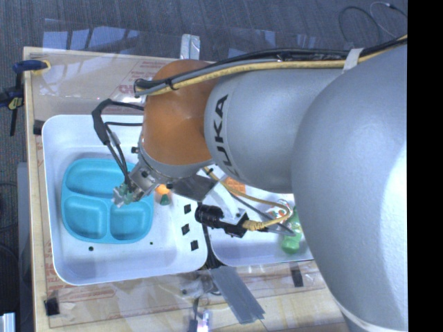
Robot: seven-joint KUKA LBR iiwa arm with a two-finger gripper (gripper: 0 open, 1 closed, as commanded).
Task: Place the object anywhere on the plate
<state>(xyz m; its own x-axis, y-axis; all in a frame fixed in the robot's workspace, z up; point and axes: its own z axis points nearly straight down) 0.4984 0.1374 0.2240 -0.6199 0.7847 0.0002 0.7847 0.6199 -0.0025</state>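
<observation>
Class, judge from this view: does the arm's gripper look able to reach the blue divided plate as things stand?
Probably yes: the gripper hangs at the blue divided plate's right edge, and nothing lies between them.

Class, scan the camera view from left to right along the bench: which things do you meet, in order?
Blue clamp → blue divided plate → claw at the plate's right edge → small orange object → green object in the right bin.
</observation>
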